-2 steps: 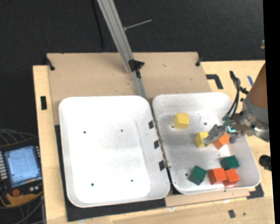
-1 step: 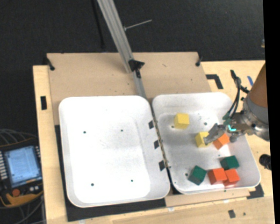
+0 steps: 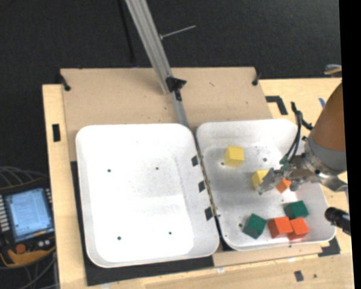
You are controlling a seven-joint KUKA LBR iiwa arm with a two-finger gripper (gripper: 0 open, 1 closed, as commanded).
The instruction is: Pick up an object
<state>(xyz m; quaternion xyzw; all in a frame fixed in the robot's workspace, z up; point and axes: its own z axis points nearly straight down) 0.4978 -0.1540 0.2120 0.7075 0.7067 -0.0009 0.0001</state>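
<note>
The right bin (image 3: 243,131) holds several small blocks. A yellow block (image 3: 233,155) lies toward its back. A second yellow block (image 3: 259,178) sits mid-bin, right at the left side of my gripper (image 3: 272,182), which is low over the bin. A small orange block (image 3: 283,186) shows just to the gripper's right, partly hidden by it. Whether either block is held cannot be made out. Near the bin's front lie two green blocks (image 3: 254,226) (image 3: 297,209) and two orange blocks (image 3: 280,227) (image 3: 299,227) side by side.
The left bin (image 3: 138,194) lies beside the right one, with small clips along the shared edge. A metal rail (image 3: 154,45) slants down from the top to the bins' back. A handheld screen (image 3: 24,215) sits off the bench at far left.
</note>
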